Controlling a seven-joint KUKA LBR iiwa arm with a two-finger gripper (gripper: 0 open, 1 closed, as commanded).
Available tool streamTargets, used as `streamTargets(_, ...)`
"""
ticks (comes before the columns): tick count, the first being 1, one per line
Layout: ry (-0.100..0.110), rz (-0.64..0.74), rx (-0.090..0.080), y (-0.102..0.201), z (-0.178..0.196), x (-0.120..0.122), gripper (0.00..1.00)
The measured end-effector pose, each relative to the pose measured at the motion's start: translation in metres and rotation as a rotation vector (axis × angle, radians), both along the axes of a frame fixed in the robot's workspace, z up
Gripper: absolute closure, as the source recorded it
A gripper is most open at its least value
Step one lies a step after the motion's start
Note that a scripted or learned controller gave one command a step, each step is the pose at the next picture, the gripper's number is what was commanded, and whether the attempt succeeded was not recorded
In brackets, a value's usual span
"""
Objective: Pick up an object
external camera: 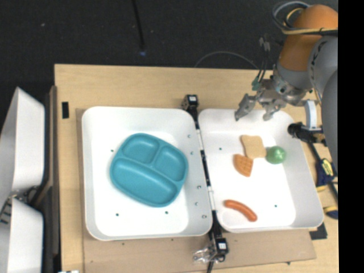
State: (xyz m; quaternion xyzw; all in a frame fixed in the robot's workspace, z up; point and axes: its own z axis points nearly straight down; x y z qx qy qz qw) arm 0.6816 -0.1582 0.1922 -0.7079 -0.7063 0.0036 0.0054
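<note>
Sitting in the left bin is a teal divided plate. Over the right bin's far edge the gripper hangs with jaws spread, nothing between them; toast, waffle piece, sausage and green ball lie nearer the camera.

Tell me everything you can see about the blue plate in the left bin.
The blue divided plate is a teal, rounded-rectangle tray that looks like smooth plastic, moulded into three compartments: one long one along its lower-left side and two smaller ones on the upper right. It lies flat and face up, turned at a slant, near the middle of the left bin. Its compartments hold nothing, and only the bin floor touches it.
</note>
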Motion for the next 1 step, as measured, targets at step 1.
streamTargets(1,-0.015,0.004,-0.003,0.0002,0.0097,0.0033,0.00)
